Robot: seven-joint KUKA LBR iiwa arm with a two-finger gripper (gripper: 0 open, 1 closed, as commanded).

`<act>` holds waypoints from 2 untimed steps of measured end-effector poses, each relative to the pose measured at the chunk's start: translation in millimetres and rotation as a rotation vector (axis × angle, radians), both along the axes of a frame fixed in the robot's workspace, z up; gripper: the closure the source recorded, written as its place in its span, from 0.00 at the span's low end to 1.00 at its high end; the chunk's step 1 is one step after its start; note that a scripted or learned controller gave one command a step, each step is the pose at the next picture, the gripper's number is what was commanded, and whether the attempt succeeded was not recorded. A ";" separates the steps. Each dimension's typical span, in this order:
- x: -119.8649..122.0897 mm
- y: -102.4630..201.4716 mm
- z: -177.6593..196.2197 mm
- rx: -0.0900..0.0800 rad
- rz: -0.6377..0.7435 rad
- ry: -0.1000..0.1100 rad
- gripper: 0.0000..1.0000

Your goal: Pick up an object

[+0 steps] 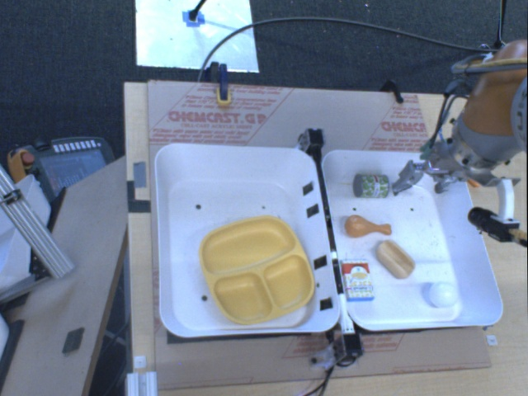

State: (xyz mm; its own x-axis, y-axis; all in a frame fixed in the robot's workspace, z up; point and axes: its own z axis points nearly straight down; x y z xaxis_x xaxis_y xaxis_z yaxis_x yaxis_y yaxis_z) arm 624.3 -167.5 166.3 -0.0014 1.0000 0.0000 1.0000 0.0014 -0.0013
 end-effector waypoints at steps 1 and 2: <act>1.4 1.9 -41.5 0.000 0.000 0.000 0.00; 3.2 1.2 -27.8 -0.002 0.001 -0.007 1.00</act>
State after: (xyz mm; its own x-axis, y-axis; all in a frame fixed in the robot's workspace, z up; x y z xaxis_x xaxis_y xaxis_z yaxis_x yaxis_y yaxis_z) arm 627.5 -166.3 138.6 -0.0022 1.0000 -0.0020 1.0000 0.0022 0.0053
